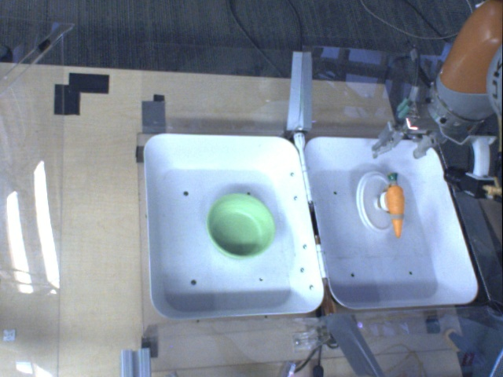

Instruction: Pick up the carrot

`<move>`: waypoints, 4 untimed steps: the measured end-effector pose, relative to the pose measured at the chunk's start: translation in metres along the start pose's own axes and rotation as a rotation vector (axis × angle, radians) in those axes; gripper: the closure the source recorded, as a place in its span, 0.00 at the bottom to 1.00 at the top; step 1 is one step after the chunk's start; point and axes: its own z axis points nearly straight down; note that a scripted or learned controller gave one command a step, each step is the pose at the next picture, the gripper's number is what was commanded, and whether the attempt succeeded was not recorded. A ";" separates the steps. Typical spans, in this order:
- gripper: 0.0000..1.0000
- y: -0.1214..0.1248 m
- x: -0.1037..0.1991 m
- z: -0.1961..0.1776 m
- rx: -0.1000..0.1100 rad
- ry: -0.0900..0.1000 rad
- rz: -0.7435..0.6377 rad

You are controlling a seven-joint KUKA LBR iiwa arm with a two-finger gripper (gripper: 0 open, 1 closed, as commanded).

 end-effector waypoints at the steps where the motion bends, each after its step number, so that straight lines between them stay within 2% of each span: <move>1: 0.00 -0.017 -0.039 0.119 -0.005 -0.002 -0.108; 2: 0.00 -0.072 -0.054 0.118 -0.007 -0.003 -0.266; 3: 0.00 -0.132 -0.040 0.117 -0.010 -0.004 -0.312; 4: 0.00 -0.160 -0.052 0.100 -0.006 0.001 -0.153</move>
